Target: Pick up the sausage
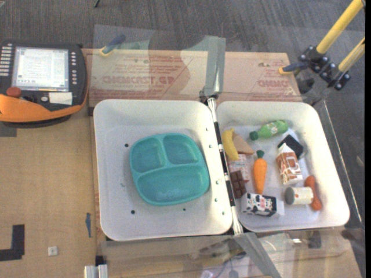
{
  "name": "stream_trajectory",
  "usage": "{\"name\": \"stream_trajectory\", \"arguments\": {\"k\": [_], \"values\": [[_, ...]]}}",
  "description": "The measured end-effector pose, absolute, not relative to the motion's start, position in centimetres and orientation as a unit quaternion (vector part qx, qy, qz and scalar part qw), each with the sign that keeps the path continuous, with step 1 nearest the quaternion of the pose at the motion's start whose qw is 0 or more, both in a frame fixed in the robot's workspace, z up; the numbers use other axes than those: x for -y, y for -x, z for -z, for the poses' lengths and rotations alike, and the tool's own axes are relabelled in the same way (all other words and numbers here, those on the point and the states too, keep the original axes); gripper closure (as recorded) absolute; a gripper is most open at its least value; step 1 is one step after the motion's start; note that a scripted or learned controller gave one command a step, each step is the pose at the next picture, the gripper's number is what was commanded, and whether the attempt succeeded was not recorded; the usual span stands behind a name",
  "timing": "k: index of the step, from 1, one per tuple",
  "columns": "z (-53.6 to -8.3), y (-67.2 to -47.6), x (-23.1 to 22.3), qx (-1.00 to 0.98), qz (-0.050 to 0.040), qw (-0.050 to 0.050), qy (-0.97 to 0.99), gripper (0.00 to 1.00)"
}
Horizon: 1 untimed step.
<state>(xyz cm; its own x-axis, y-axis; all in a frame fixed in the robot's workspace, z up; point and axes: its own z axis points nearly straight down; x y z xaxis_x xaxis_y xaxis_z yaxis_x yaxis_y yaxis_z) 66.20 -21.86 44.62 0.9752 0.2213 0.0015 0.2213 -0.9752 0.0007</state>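
Brown bench [46,184]: two white bins [110,155] [330,149] side by side, orange-grey teach pendant [40,83] far left, cardboard sheet [243,74] behind bins.

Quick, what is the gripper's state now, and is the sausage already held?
Gripper: its state cannot be told from this picture.
Sausage: not held; it lies in the right bin near the right wall, beside a small can.

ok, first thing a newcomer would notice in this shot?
Probably the teal divided plate, alone in the middle of the left bin. Next, the clutter of toy food in the right bin: a carrot, a green bottle, a banana, small cartons, and the reddish sausage near its right wall. The orange-edged pendant with a lit screen sits at the upper left.
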Motion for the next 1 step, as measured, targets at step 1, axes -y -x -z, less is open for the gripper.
{"name": "stream_trajectory", "arguments": {"k": [1], "values": [[-44.60, -66.20, 21.86, -0.111, -0.0006, 0.000, -0.994, 0.00]]}}
